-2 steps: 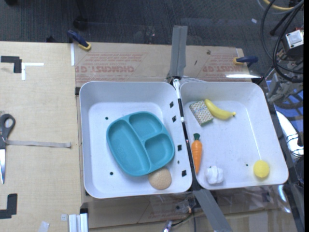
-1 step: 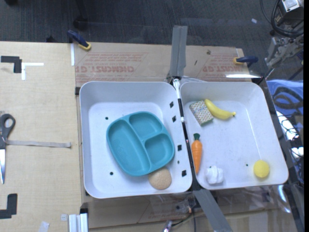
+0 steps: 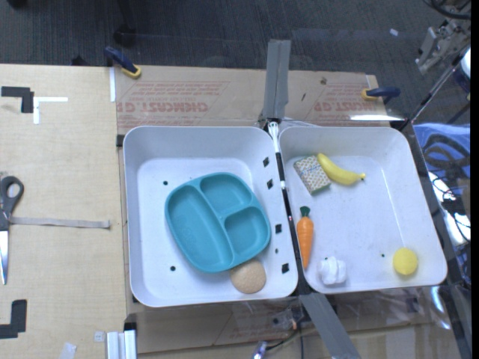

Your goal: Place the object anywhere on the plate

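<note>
A teal plate with three compartments lies in the left bin. A tan round object sits just off the plate's near edge, touching the rim. The right bin holds a yellow banana, a speckled sponge block, an orange carrot against its left wall, a white crumpled object and a yellow lemon.
Scissors lie on the wooden bench at the far left. Cardboard backs the bins, with blue and yellow clamps at its far corners. Cables and metal gear stand at the upper right.
</note>
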Tool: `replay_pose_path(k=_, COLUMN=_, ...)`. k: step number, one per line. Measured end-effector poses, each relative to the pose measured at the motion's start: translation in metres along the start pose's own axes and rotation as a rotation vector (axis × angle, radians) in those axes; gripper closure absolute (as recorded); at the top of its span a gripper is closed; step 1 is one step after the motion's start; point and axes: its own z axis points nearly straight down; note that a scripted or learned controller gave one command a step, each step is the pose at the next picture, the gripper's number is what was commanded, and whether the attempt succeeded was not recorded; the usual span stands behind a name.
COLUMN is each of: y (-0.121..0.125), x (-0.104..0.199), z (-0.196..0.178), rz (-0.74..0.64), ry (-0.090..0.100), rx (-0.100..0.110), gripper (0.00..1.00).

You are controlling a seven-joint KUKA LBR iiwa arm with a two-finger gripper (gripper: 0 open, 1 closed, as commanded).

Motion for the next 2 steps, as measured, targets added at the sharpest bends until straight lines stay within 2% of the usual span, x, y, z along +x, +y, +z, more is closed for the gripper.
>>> replay_pose_path(k=1, y=0.010, x=-0.041, z=0.222, rz=-0.282, ry=-0.001, rx=-0.008, gripper=1.00)
replay_pose_path(k=2, y=0.065, x=0.013, z=0.142, rz=-0.473, ry=0.000, rx=-0.004, gripper=1.00)
